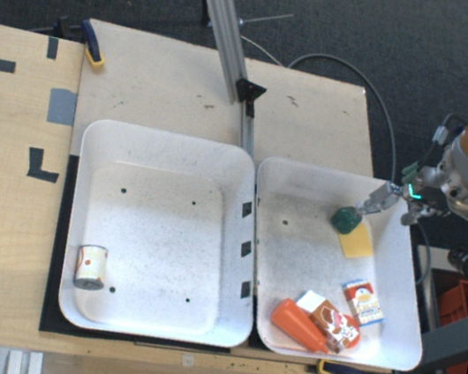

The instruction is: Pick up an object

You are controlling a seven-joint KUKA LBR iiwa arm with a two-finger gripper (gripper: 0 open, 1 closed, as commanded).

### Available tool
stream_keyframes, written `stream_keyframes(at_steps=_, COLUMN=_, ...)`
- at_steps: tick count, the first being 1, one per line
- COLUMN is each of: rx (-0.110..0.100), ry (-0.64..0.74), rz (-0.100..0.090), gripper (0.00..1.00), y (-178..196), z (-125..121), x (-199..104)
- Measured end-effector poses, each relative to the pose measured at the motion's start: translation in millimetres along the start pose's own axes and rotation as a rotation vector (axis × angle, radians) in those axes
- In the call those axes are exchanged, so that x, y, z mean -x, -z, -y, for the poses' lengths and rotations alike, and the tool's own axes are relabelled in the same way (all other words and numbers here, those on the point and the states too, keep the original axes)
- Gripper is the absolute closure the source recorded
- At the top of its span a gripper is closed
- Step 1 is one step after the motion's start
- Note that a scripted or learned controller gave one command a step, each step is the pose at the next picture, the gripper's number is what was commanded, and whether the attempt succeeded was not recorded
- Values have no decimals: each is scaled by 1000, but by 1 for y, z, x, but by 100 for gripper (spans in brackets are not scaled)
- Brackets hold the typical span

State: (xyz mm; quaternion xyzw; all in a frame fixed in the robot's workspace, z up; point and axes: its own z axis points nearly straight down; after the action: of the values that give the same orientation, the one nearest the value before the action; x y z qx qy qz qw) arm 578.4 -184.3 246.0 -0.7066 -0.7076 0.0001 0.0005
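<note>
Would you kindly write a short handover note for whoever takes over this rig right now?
Gripper: over the right bin's upper right edge, beside the green object; no item seen between its fingers.
Right bin: green object, yellow sponge, orange bottle, small carton, brown packet.
Left bin: small can at the lower left.
Done: nothing lifted.
Left: grasp and raise one object.

We can't read any txt: print on small white-orange carton (363, 303) and small round can (91, 267) too blurry.
</note>
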Motion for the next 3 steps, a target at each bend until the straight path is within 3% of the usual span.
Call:
stream_keyframes(at_steps=1, rx=0, ry=0, rz=0, gripper=0, y=0, z=0, x=0)
stream_keyframes(at_steps=3, rx=-6, ry=-1, rz=0, gripper=0, y=-116, z=10, x=1)
